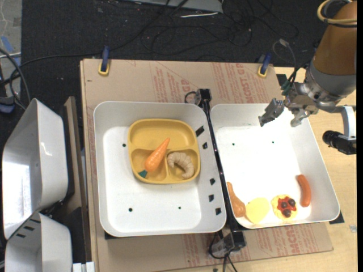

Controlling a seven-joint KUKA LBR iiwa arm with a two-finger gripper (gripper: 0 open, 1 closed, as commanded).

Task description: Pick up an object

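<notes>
White plastic right bin holds the candidates along its near edge: sausage, yellow disc, drumstick, small pizza. Gripper hovers at the far edge, fingers spread wide, holding nothing. Advise descending squarely over the slim, smooth sausage, jaws across its width.

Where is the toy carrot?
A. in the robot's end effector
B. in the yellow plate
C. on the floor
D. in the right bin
B: the orange carrot lies in the divided yellow plate in the left bin, beside the shrimp.
</notes>
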